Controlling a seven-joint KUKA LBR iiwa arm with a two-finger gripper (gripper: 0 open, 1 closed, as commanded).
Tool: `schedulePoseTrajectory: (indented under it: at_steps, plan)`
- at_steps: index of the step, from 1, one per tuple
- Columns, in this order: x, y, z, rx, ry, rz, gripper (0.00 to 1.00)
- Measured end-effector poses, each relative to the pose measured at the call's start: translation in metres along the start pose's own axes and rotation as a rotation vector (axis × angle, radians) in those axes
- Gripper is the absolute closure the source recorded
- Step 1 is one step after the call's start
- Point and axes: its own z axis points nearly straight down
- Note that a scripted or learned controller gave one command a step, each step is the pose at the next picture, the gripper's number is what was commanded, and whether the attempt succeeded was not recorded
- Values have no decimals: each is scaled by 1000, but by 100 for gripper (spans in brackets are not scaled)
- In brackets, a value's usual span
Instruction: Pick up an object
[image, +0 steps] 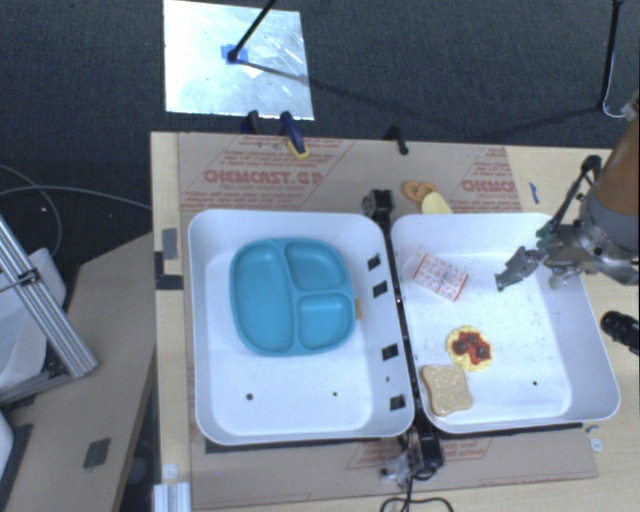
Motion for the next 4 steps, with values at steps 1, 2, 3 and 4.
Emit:
schedulePoseTrajectory:
  at_steps: [1,2,3,4]
  plan:
    - [12,-71,141,8,3,4,0]
    - [65,-18,145,-11,-6,-3,0]
    - [62,-18,134,-16,-6,2,100]
    - [114,-69,45,-1,2,-5,100]
